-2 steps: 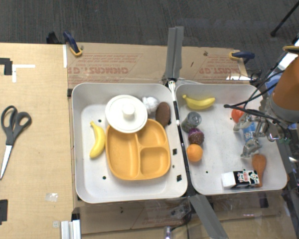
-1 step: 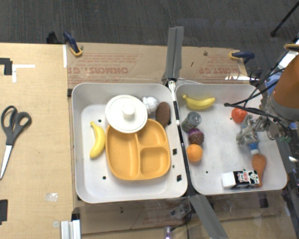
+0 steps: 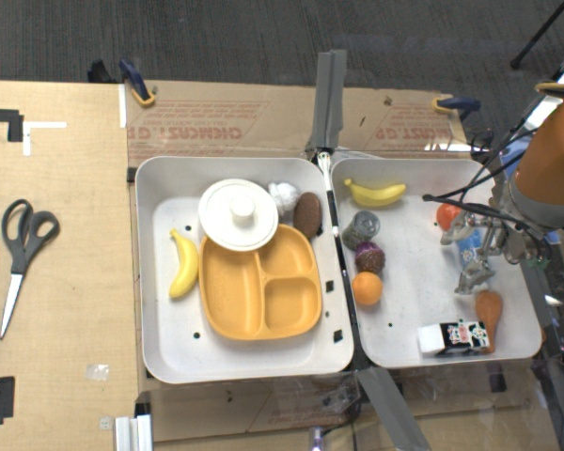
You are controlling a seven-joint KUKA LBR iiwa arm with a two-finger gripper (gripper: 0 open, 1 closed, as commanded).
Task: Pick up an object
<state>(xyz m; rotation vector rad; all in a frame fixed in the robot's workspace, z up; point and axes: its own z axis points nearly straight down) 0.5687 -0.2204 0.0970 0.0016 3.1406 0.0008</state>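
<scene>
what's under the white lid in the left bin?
The white lid sits on the top edge of the yellow divided tray, covering that corner. A brown object and something whitish lie beside it. Whatever is directly beneath is hidden.

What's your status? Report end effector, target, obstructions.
End effector low over right bin, nothing seen held. Carrot just below it, red item above. Cables crossing the wrist.
</scene>
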